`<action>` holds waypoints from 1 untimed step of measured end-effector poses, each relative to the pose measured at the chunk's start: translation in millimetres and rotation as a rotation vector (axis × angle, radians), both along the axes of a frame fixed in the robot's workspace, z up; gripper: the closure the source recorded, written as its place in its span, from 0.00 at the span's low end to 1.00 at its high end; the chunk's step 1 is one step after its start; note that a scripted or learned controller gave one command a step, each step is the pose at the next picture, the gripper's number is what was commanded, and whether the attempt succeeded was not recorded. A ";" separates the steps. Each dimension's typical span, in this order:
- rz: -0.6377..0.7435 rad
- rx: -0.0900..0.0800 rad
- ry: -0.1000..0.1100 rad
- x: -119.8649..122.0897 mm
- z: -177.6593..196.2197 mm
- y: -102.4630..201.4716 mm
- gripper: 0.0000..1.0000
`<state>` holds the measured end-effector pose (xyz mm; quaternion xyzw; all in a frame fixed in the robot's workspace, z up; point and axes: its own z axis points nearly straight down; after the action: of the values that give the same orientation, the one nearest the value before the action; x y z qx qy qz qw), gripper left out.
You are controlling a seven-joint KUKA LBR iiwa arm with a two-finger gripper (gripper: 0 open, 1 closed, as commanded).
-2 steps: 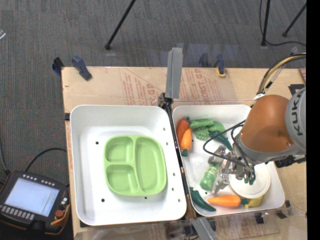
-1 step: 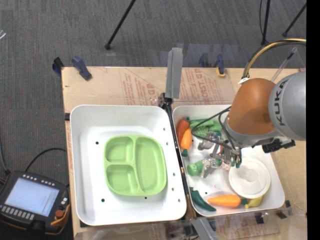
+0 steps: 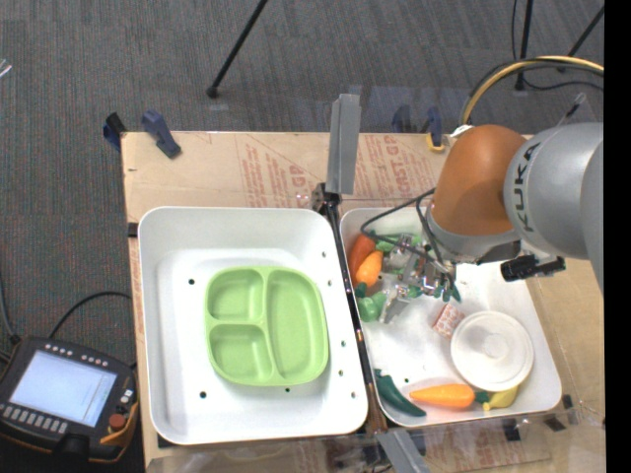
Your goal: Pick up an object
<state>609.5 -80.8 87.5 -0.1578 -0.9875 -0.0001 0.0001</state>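
Observation:
The grey arm with its orange band reaches into the right bin point(image 3: 545, 343) from the right. Its gripper point(image 3: 398, 286) hangs low over the bin's left part, right beside an orange toy vegetable point(image 3: 369, 267) and a green toy piece point(image 3: 371, 308). Metal finger parts blur together with the toys, so nothing is clearly between them. A toy carrot point(image 3: 444, 395) with a dark green piece point(image 3: 396, 396) lies along the bin's front edge. Beside them sits a white round bowl point(image 3: 491, 348), with a small pink-and-white item point(image 3: 447, 317) just behind it and a yellow piece point(image 3: 503, 398) in front of it.
The left bin point(image 3: 168, 254) holds a light green three-compartment plate point(image 3: 266, 324). A grey upright post point(image 3: 344, 151) stands behind the gap between the bins. A teach pendant point(image 3: 64, 397) lies on the floor at the lower left. Blue clamps grip the bench's far edge.

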 end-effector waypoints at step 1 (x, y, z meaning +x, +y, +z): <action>0.005 -0.001 -0.003 1.1 10.4 0.5 1.00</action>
<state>610.5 -80.3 97.9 -0.1553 -0.9879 0.0004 -0.0013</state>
